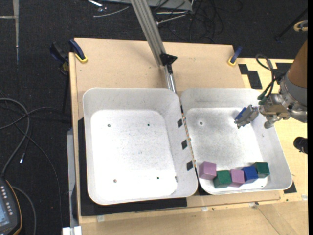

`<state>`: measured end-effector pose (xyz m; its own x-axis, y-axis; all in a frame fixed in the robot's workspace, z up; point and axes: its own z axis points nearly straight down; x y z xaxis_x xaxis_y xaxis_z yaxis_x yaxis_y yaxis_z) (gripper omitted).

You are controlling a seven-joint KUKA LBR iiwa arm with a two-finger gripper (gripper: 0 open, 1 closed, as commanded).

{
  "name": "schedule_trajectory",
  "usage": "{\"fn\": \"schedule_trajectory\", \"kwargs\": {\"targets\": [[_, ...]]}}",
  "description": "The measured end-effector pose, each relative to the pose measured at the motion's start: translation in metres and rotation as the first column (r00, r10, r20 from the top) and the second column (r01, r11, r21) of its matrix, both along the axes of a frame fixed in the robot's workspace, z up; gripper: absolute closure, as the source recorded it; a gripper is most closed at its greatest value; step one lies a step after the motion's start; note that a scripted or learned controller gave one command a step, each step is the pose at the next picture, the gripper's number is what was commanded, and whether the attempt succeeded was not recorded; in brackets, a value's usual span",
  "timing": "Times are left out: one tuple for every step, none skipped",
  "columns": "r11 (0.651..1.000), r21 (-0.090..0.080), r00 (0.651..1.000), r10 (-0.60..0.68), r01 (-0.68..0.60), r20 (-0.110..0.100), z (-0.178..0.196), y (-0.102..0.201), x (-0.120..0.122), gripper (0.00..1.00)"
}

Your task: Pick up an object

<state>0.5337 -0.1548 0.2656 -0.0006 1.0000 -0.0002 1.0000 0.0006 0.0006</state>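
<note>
Several small blocks lie in a row along the near wall of the right bin (274, 146): a purple block (208, 170), a green block (223, 178), a pink-purple block (237, 176), a blue block (250, 173) and a dark green block (262, 169). My gripper (243, 117) reaches in from the right and hangs over the far right part of that bin, pointing left. It is well above and behind the row of blocks, apart from all of them. I see no block at its tip.
The left bin (93, 131) stands beside the right one, their rims meeting at the middle. A slanted metal pole (149, 28) rises from behind the bins. Clamps sit at the bench's far corners, cables lie on the floor to the left.
</note>
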Motion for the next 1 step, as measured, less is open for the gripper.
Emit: {"fn": "schedule_trajectory", "kwargs": {"targets": [[1.0, -0.001, 1.0, -0.002, 0.002, -0.005, -0.107, -0.0497, 0.0591, 0.0]]}}
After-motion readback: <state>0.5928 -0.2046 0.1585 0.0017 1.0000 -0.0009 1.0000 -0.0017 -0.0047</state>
